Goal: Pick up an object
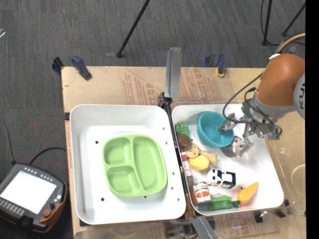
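The right bin (269,171) holds several small items: a blue bowl (210,128), a yellow wedge (199,163), a round cookie (193,151), a black-and-white box (222,178), an orange carrot (248,193), a red-and-white can (202,193) and a green piece (222,203). My gripper (234,137) reaches in from the right and hangs low over the bowl's right rim. It is open, with one finger over the bowl's inside and the other just outside it. Nothing is lifted.
The left bin (84,133) holds a green divided plate (134,164). A grey post (173,73) stands behind the bins' shared wall. A green toy (182,129) and a brown disc (184,141) lie by that wall. A tablet pendant (27,195) sits on the floor at lower left.
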Controlling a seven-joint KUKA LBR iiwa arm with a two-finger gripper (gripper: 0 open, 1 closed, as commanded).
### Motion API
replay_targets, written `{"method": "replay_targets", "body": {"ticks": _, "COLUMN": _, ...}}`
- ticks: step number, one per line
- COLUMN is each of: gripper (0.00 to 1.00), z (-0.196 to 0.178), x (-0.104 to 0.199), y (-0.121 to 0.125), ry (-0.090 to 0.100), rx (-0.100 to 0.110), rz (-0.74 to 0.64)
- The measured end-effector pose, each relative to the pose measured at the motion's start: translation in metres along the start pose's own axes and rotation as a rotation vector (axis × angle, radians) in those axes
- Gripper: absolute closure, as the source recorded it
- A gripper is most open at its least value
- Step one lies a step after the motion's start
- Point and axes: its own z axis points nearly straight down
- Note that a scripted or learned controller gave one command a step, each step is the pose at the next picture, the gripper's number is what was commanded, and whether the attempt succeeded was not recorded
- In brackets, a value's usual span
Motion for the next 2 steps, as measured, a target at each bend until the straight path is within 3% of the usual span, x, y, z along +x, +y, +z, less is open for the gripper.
{"method": "replay_targets", "body": {"ticks": 1, "gripper": 0.0, "z": -0.001, "x": -0.015, "y": 0.105, "ry": -0.012, "rx": 0.001, "rz": 0.111}}
{"method": "replay_targets", "body": {"ticks": 2, "gripper": 0.0, "z": 0.0, "x": 0.083, "y": 0.145, "ry": -0.012, "rx": 0.004, "rz": 0.106}}
